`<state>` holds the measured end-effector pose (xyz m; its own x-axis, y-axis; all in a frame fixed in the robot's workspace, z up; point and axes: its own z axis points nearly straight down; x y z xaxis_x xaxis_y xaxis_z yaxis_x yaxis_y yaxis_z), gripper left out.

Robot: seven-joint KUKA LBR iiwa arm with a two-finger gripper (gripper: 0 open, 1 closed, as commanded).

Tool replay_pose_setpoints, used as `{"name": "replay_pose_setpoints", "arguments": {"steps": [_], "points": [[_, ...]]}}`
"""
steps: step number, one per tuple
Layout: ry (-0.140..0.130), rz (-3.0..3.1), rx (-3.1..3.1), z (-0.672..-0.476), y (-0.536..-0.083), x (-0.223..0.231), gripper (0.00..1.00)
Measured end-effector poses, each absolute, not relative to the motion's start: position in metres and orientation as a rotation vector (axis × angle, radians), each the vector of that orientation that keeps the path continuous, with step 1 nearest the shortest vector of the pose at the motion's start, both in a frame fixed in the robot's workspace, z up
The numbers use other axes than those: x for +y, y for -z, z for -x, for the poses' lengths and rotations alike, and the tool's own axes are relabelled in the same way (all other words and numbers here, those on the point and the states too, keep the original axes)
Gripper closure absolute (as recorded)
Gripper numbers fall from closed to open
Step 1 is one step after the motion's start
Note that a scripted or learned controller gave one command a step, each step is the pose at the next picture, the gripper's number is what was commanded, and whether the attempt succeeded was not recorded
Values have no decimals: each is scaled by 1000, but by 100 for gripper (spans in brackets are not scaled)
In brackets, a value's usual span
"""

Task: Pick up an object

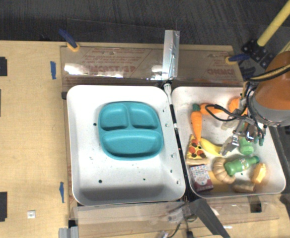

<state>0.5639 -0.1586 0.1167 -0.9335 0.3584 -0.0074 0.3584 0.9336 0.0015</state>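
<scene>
Here the claw [242, 142] hangs low in the right bin [279, 182], just above a green toy [239, 165]; whether it is clenched, I cannot tell.

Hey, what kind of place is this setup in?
Probably a robotics lab test bench: two white bins taped to a wooden board, toy food like a carrot, and a cabled pincer reaching into the right bin.

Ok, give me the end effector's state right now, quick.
End effector: low in the right white bin, over the toy food pile; open or shut cannot be told from this slanted view.
</scene>
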Motion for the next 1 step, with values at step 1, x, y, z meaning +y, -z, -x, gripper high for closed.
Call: {"name": "replay_pose_setpoints", "arguments": {"steps": [1], "points": [[1,-611,3067,-519,-90,-118,0]]}}
